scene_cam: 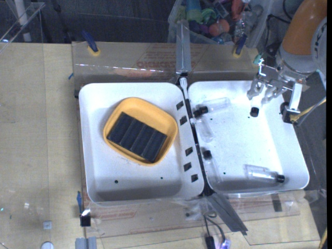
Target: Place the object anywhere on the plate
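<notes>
So from where I'm standing, the arm (306,25) is parked over the far right corner of the right bin (295,154), with the claw (262,93) hanging above the bin floor near its far wall. Honestly can't tell whether the claw is spread or pinched, it's too small and cluttered up there, and I don't see anything caught in it.

The yellow plate (116,118) sits in the left bin (93,180), roughly centred, with a dark ribbed block (137,135) already lying on it. Over in the right bin there are a few clear little tubes with black caps: one (212,106) near the far left corner by the divider, one (263,174) near the front right corner, and another (206,139) along the divider that's hard to make out.

My read: this is the pick stage, nothing grabbed yet. Next move needs the claw to drop squarely onto one tube, then carry it across the divider to the plate. Those tubes look slippery and prone to rolling, so a miss seems likely.
</notes>
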Motion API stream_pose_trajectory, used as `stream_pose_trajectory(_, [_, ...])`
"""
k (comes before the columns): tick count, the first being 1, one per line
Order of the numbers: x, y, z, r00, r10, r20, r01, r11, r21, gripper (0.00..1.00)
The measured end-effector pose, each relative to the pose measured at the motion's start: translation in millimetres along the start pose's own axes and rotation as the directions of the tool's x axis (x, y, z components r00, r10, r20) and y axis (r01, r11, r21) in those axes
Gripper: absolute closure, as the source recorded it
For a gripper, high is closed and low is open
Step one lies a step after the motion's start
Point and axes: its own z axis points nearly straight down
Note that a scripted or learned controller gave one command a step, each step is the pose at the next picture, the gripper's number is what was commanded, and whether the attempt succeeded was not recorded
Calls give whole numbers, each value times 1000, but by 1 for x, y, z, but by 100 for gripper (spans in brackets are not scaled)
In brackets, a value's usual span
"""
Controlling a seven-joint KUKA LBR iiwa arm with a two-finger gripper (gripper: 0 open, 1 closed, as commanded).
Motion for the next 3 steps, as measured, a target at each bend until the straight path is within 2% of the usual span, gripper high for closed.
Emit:
stream_pose_trajectory(1, [15, -114, 67, 992, -128, -3, 128, 992, 2, 100])
stream_pose_trajectory(2, [58, -154, 6, 965, -262, -2, 262, 965, -2, 100])
stream_pose_trajectory(3, [116, -104, 5, 861, -509, -1, 509, 861, -3, 100])
